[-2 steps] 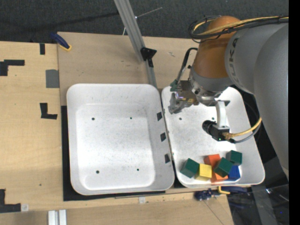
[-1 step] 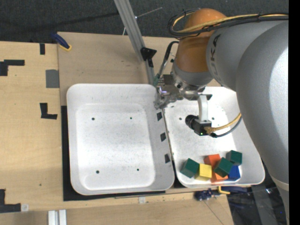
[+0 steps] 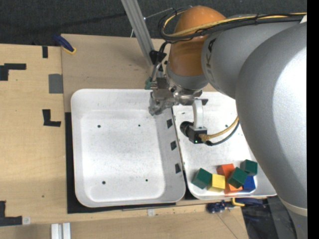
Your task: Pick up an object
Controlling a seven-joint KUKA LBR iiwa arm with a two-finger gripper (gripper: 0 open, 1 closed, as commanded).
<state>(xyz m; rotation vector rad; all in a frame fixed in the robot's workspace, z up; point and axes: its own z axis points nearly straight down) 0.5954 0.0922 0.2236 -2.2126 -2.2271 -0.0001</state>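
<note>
Several small blocks lie clustered at the near end of the right bin: a dark green block, a yellow block, an orange block and more green and blue ones beside them. My gripper hangs below the orange wrist band over the far right corner of the left bin, close to the ridge between the two bins. It is far from the blocks. I see nothing held in it.
The big grey arm covers the right side of the view and part of the right bin. A slanted metal pole rises behind the bins. Black tape marks sit on the wooden bench at the left.
</note>
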